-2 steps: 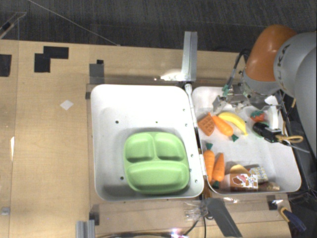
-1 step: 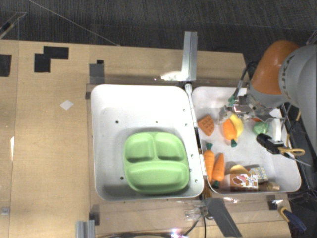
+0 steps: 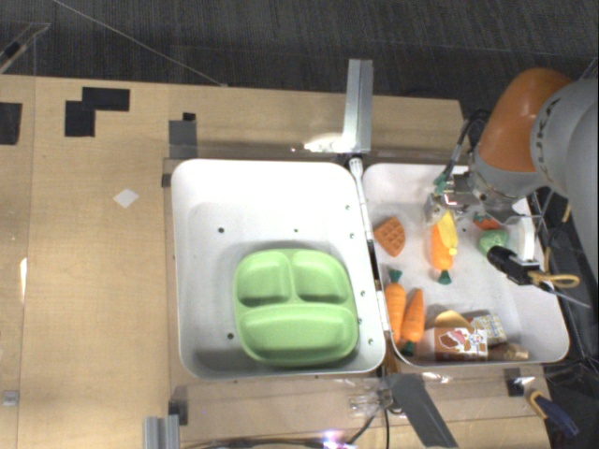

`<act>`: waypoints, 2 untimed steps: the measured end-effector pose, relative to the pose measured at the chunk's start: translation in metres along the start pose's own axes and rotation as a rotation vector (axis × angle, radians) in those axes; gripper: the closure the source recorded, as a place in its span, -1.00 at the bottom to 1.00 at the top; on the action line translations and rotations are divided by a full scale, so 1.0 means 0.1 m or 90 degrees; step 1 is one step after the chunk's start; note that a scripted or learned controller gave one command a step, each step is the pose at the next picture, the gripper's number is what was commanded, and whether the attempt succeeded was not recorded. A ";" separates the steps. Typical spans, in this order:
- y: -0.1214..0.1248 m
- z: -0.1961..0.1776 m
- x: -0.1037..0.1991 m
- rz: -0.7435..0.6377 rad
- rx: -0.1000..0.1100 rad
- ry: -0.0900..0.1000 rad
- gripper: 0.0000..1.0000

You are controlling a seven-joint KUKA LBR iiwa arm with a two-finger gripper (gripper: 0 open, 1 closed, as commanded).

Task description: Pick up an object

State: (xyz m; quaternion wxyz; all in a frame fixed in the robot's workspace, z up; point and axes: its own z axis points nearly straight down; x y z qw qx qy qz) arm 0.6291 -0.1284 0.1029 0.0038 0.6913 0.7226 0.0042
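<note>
Toy carrot [image 3: 442, 243], right bin's [image 3: 412, 187] far end: gripper [image 3: 449, 204] poised above, jaw state indiscernible; descent and closing pending.

One fixed camera looks down at a slant from above on both white bins [image 3: 271, 181], side by side

Glossy green plastic tray [image 3: 296, 304]; matt wooden bench [image 3: 84, 279].

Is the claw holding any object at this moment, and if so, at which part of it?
It cannot be told. The claw sits low in the right bin, at the upper end of the yellow-orange toy, but no grip is visible.
</note>
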 end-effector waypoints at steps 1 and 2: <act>0.37 -0.80 0.79 0.005 0.006 0.000 1.00; -0.19 -0.81 0.68 0.037 0.007 0.000 1.00</act>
